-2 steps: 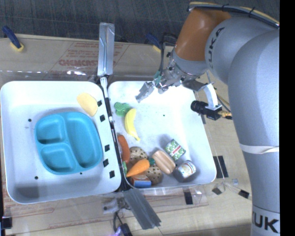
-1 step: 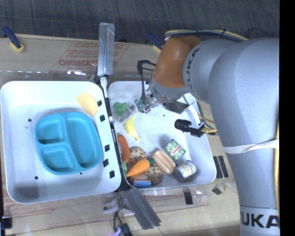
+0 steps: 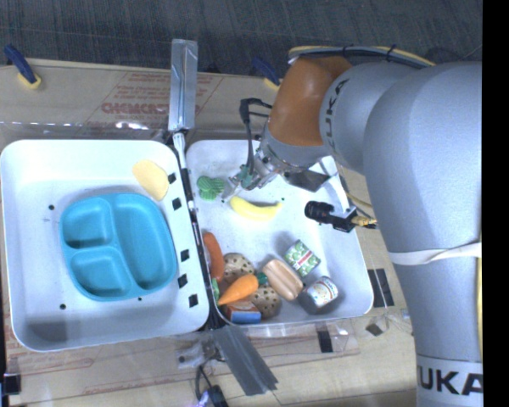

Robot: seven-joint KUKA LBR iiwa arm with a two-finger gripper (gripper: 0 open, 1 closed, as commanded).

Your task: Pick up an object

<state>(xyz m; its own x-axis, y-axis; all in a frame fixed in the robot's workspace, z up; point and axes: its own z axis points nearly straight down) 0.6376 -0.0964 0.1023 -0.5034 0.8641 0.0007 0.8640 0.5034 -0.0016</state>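
A blue divided tray is lying in the left white bin, with a pale yellow piece sitting just beside the tray's upper right corner. Blue clamps are gripping the cardboard-covered worktop at its far edge.

Two bins sit on the bench. The left holds one blue tray and one yellow piece. The right holds one banana, two carrots, one can and one green carton.
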